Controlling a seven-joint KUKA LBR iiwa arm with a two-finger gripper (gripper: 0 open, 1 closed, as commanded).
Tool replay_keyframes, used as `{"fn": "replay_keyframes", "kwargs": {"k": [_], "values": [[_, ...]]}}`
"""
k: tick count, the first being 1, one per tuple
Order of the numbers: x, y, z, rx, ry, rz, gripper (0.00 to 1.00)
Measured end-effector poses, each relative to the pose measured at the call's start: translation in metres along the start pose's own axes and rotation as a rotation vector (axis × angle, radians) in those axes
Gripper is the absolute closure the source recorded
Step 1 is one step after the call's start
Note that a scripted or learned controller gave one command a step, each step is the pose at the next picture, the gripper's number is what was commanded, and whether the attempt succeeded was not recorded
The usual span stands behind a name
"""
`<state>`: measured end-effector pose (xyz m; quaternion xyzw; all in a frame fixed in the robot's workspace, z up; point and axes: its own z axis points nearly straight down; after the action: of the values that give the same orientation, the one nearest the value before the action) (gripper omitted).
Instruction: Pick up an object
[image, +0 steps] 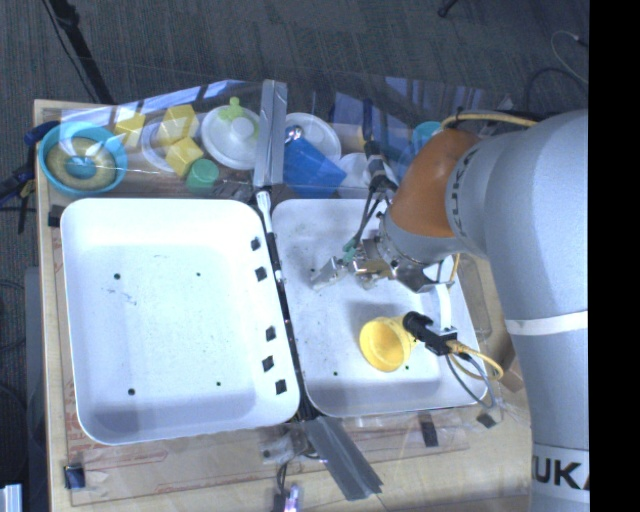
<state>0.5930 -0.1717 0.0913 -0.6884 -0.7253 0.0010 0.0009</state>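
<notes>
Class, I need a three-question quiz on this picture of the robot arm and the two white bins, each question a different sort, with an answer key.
1. True or false: the yellow cup lies in the left bin.
2. Which bin is the gripper over? A) left B) right
3. Fill in: the band above the arm's wrist is ____.

Key: 1. False, it lies in the right bin. 2. B. 3. orange.

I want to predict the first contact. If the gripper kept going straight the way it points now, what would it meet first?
Probably the bare floor of the right bin: the gripper points left and down. The yellow cup lies off that line.
</notes>
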Motion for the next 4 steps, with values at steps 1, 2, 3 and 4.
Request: {"fn": "replay_keyframes", "kwargs": {"k": [1,2,3,4], "values": [[-0.03,-0.048,-0.001,-0.001,0.0,0.01,0.0],[-0.02,-0.093,-0.001,-0.003,0.0,-0.011,0.0],[-0.028,-0.117,-0.036,-0.003,0.0,-0.057,0.0],[-0.027,-0.111,-0.028,-0.006,-0.001,-0.064,0.0]]}}
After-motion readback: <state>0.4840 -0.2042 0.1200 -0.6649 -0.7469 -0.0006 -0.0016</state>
